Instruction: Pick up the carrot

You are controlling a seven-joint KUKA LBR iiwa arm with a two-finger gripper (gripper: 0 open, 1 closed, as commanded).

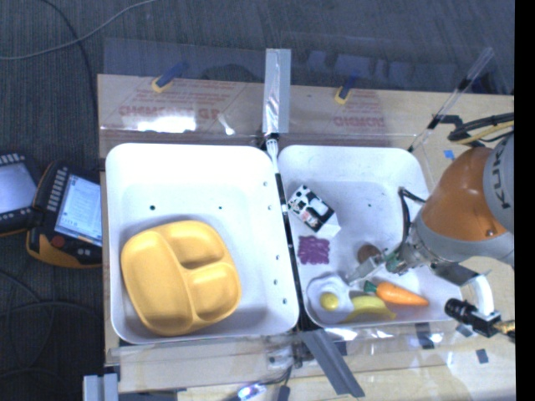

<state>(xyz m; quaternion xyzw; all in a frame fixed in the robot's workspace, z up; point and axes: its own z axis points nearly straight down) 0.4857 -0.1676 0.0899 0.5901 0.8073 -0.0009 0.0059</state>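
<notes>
Evidently the carrot is lying in the right bin near its front edge — touching a banana. The gripper is hovering just beside it, fingers spread around nothing. Rigid, light, smooth plastic probably — gripping mid-body should suit best.

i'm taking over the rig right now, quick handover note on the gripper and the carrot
Gripper: low in the right bin, just above-left of the carrot; whether it is open or shut cannot be made out.
Carrot: lying in the right bin near its front edge, beside the banana and the fried egg.
Done: arm is down by the carrot.
Left: grasp the carrot and lift it; it is not lifted yet.
</notes>
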